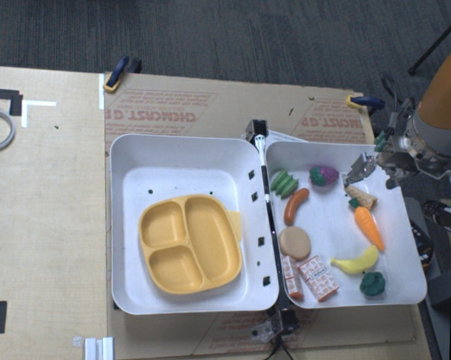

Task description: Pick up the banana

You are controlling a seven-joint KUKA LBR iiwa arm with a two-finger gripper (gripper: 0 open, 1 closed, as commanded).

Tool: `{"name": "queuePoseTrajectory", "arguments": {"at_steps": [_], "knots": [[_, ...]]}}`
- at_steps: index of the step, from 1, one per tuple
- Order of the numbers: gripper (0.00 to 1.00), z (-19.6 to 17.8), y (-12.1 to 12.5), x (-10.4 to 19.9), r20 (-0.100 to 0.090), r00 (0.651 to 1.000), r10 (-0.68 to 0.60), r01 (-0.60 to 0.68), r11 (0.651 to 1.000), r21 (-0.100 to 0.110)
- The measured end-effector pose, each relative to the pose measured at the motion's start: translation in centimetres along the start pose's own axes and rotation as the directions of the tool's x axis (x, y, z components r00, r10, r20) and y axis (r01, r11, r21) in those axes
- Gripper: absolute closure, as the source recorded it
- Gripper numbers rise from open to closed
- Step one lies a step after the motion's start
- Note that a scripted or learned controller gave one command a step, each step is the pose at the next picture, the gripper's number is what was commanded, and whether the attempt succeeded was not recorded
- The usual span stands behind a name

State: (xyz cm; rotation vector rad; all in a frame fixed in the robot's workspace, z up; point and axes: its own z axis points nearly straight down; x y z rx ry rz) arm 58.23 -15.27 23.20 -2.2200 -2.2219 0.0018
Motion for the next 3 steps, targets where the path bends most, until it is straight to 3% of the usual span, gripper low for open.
{"name": "queuePoseTrajectory", "arguments": {"at_steps": [1,2,3], "knots": [[0.0,-1.4,-5.5,-0.9,0.001,0.987,-0.163,0.163,0.987,-0.001],[0.0,9.6,-10.4,-2.5,0.0,0.977,-0.213,0.213,0.977,-0.002],[0.0,13.9,-10.3,-2.8,0.002,0.904,-0.428,0.428,0.904,-0.004]]}}
